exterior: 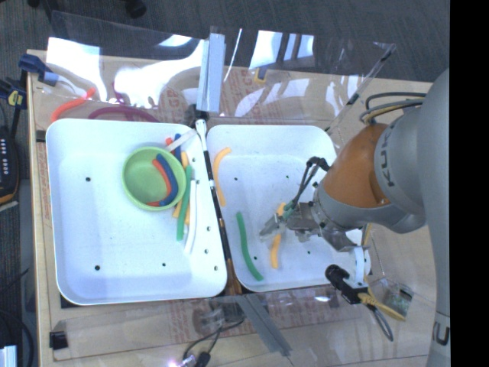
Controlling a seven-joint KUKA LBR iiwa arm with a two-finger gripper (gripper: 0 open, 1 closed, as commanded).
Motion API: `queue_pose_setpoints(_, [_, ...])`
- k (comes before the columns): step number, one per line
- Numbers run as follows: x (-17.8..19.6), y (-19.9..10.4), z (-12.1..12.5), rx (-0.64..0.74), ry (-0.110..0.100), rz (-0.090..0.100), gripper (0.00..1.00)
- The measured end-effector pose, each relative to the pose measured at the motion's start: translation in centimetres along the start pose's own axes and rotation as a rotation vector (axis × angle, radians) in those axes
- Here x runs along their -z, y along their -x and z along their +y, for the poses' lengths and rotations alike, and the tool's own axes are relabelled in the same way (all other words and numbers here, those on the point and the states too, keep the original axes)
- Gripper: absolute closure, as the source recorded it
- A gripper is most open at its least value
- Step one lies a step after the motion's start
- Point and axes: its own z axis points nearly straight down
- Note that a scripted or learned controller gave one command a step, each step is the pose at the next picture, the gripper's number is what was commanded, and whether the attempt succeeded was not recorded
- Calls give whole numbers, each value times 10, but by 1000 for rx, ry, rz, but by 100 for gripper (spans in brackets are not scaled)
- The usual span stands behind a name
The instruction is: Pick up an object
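In the right bin [306,140], low down near its front wall, a short orange strip [275,252] is lying on the white floor, and the gripper [276,226] is set directly above its upper end. The fingers appear spread to either side of that end, not closed on it, though the metal parts blur together there and contact cannot be judged with certainty. The pick is therefore judged unfinished: the approach has been made, but closing and lifting are left to do. Just beside the orange strip, on the side toward the left bin [76,205], a long green strip [248,247] is lying, close enough to be caught by a finger. Farther up the right bin a curved orange piece [219,176] is resting by the dividing wall. In the left bin a green bowl [149,180] with coloured strips is sitting, well apart from the work.
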Motion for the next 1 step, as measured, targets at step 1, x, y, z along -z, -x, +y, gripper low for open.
queue_pose_setpoints(1, [10, 0, 0, 7, -2, -2, 100])
